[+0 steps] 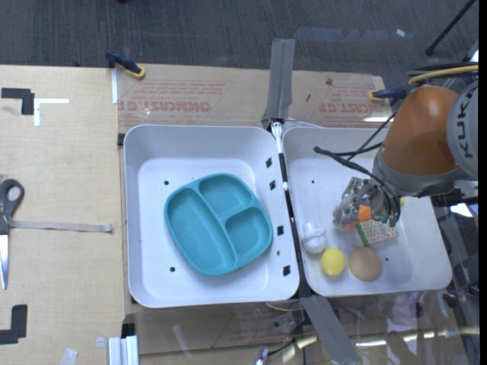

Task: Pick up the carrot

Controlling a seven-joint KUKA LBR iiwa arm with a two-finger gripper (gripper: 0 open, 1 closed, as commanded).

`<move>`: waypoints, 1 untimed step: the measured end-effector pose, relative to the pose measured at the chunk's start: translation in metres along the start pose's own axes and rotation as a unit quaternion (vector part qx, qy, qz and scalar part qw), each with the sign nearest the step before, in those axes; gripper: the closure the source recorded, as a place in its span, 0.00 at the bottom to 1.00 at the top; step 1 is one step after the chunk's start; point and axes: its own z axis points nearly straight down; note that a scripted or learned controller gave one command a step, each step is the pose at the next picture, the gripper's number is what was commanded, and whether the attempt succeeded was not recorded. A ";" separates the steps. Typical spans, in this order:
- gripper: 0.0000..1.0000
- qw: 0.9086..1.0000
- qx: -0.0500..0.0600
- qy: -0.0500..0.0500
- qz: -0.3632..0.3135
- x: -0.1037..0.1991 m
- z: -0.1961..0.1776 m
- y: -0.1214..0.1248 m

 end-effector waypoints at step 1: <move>1.00 0.999 0.000 0.002 0.039 0.054 -0.142 0.036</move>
